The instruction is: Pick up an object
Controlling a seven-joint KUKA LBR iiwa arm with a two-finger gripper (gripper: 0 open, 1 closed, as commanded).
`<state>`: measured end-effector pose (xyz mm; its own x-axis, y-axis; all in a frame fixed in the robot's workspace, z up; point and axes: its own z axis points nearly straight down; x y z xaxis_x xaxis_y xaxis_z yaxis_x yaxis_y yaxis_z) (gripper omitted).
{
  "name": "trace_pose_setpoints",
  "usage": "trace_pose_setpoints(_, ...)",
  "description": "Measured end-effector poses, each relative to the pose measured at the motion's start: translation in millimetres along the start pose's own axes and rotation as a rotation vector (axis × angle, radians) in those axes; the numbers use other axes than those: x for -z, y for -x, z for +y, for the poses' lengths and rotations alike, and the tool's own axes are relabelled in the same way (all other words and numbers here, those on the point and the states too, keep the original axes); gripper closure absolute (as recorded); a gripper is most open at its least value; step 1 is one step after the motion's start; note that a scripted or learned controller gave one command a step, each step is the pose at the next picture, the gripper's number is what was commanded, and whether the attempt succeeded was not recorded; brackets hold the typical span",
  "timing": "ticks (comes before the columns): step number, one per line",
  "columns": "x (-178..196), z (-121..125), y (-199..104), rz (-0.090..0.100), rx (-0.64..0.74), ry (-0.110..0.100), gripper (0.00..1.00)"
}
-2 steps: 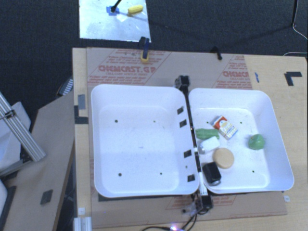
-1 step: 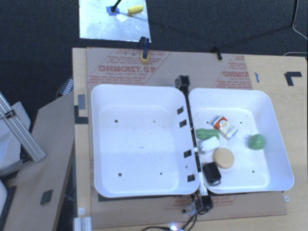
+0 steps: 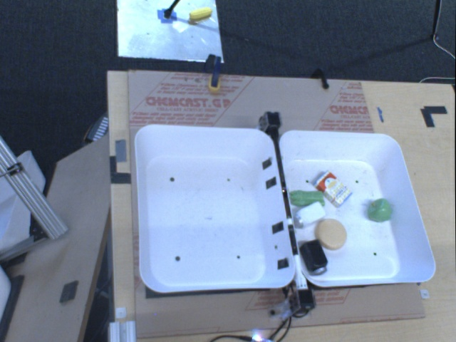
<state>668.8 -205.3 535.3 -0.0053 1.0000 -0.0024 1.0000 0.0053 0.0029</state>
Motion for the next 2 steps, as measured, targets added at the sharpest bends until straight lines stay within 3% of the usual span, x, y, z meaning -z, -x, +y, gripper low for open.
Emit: trace_pose_setpoints(2, 0.0, 0.0, 0.0, 0.0, 0.0, 0.0, 1.0)
